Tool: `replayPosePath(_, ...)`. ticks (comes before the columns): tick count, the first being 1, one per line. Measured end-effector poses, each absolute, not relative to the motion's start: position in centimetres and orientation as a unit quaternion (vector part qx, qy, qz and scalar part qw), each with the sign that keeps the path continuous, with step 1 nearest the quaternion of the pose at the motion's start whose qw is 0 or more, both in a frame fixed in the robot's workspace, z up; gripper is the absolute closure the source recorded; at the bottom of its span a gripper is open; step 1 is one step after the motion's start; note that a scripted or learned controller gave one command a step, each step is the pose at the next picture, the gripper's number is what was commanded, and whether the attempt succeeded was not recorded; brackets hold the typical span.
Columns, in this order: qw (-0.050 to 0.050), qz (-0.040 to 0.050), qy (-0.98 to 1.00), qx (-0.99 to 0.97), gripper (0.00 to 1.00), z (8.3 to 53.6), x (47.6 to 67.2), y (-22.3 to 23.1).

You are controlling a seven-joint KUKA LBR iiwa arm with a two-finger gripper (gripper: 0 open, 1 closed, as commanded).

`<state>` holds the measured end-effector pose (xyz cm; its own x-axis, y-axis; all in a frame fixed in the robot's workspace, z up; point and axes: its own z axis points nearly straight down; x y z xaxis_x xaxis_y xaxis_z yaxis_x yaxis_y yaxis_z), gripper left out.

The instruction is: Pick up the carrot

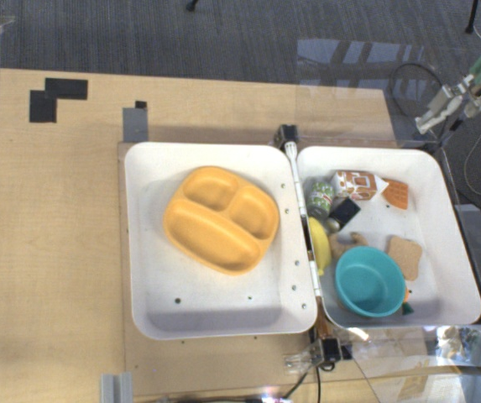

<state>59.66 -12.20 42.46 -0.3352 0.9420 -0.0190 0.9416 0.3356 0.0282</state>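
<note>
You've got a light wood bench with black tape patches near its far left corner. Dark grey carpet behind it, cables trailing far right, glare along the bench's left edge.

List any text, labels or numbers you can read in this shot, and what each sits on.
None can be read.
Small carton in the right bin: brown and white print, too blurred to read.
Round green and white item beside it: pattern, no clear letters.
Yellow divided plate and teal bowl: plain.
</note>
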Motion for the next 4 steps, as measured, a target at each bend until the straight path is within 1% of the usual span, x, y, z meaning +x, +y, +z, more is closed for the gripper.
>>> replayPosePath(1,0.021,0.0082,0.819,0.574,1.0,43.8,59.9,-12.1)
replayPosePath(2,0.021,0.0081,0.819,0.574,0.0,43.8,59.9,-12.1)
replayPosePath(3,0.027,0.0106,0.82,0.572,1.0,45.1,60.1,-12.0)
replayPosePath(4,0.026,0.0104,0.82,0.572,0.0,45.1,60.1,-12.0)
